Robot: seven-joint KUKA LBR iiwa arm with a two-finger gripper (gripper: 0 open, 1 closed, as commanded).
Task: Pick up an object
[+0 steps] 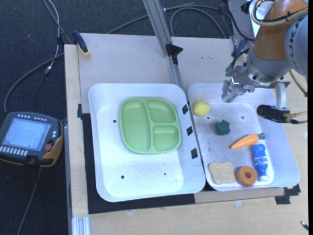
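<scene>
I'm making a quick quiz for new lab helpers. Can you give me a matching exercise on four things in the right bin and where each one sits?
Things:
1. yellow lemon
2. orange carrot
3. slice of bread
4. blue bottle

Places:
A. near-left corner of the right bin
B. just below the carrot, beside the doughnut
C. by the bin's left wall, far end
D. right of the green broccoli

Pairs: 1-C, 2-D, 3-A, 4-B

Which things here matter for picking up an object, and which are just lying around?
For the job:
gripper, above the right bin
lemon
green toy
carrot
blue bottle
donut
toast

Just lying about:
green plate in the left bin
pendant beside the bench
clamp
</scene>
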